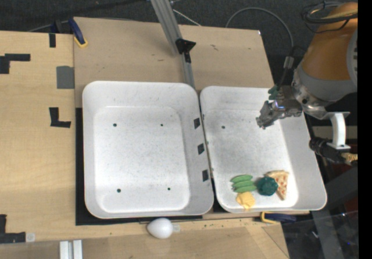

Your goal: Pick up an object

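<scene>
Two white bins sit side by side on the table; the left bin is bare. In the right bin's near right corner cluster green pea pods, a yellow piece, a dark green lump and a pizza slice. The gripper hovers over the far right; whether its fingers are open or closed I cannot tell. It looks like the approach step, and next it must travel nearward and descend.

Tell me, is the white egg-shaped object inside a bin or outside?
Outside. The white egg-shaped object lies on the bench in front of the left bin, beyond its near rim.
</scene>
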Robot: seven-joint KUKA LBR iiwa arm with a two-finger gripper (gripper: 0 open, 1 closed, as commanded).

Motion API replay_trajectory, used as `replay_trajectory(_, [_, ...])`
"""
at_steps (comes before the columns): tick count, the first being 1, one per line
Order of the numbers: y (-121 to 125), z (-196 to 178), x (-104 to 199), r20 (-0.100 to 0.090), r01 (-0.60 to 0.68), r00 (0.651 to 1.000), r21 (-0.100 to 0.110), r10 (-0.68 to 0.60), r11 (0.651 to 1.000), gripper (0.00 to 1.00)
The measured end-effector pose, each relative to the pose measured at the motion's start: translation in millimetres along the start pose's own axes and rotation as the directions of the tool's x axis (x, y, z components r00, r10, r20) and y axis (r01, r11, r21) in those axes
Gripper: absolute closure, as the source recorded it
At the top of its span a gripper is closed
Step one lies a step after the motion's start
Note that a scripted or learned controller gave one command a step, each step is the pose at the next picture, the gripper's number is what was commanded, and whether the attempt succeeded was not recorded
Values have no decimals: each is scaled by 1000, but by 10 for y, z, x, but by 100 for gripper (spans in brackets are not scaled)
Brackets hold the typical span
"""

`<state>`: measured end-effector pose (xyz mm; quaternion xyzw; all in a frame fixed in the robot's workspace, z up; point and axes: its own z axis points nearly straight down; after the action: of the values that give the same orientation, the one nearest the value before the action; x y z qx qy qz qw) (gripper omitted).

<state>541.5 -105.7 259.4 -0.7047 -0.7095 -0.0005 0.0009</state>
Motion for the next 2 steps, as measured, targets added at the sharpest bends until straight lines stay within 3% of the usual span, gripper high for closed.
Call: replay_trajectory(2, [252, 283, 1035, 1, 0, 1000, 2, 0, 1000, 100])
